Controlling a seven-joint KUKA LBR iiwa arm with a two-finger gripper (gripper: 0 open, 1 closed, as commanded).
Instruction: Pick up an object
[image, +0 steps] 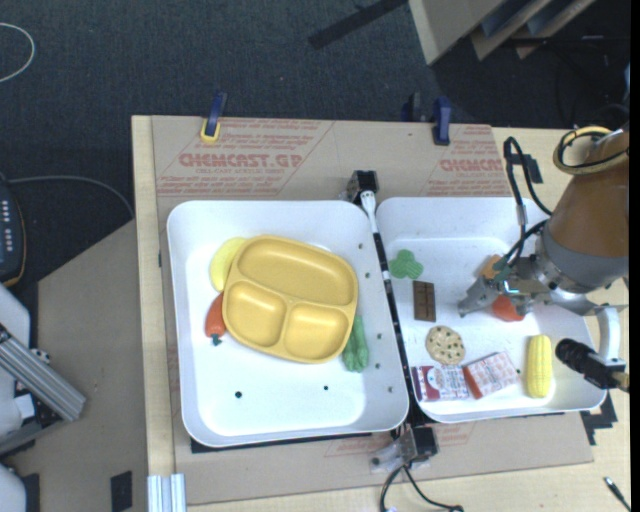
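Left bin (200, 330): yellow tray (290, 298) at centre. Right bin (440, 215): cookie (444, 345) at 7 o'clock, corn (538, 365) at 5 o'clock. Tool (490, 298) at 3 o'clock, over a small red-orange piece (508, 310); grip state not discernible. Piece looks light, rigid, smooth; take across its middle.
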